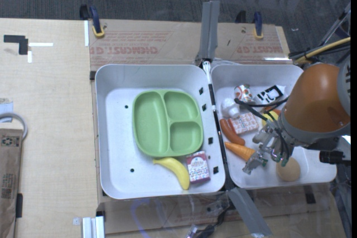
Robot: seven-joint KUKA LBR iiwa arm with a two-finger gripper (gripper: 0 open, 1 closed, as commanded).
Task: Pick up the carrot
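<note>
Right bin (312,178) — carrot (239,150) lies near its left wall, just below a red sausage (231,131). Gripper (257,161) sits at the carrot's right end, possibly touching it; open or closed — cannot tell.

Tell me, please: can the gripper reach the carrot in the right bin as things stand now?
Probably yes. The gripper hangs right beside the carrot, whose top side is uncovered. The hot dog lies close along it and may crowd the grasp.

Bench (50,120) with two white bins (111,136).
</note>
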